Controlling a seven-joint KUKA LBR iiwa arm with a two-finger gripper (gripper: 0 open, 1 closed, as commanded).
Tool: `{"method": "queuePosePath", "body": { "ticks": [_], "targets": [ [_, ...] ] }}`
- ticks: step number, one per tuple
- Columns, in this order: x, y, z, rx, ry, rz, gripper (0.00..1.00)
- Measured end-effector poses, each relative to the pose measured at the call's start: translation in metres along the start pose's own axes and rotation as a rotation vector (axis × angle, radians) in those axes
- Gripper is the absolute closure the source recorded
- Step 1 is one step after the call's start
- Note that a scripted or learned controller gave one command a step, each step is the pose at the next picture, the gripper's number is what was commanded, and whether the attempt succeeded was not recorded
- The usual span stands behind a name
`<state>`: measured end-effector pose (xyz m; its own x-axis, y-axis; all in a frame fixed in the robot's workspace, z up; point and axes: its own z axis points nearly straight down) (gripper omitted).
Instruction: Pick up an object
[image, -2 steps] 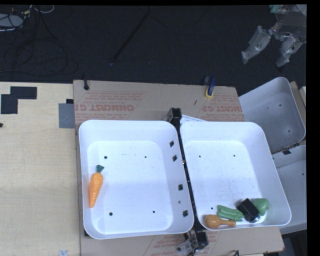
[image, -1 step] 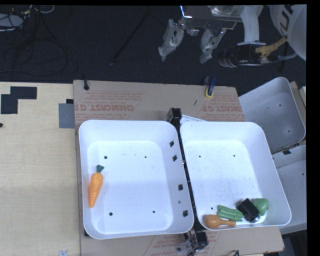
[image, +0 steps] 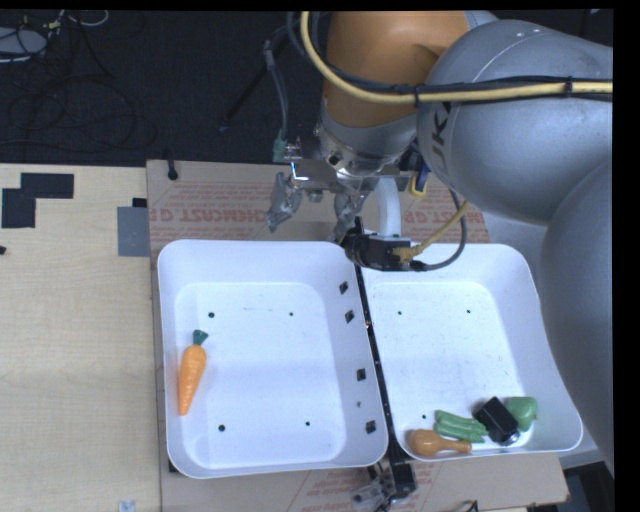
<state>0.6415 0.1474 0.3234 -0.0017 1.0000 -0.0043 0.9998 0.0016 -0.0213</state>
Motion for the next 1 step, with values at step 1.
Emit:
{"method": "queuePosePath", "body": {
  "ticks": [1],
  "targets": [
    [-0.0031, 0.0025, -0.0209, -0.015, 0.002, 0.006, 1.0]
  ]
}}
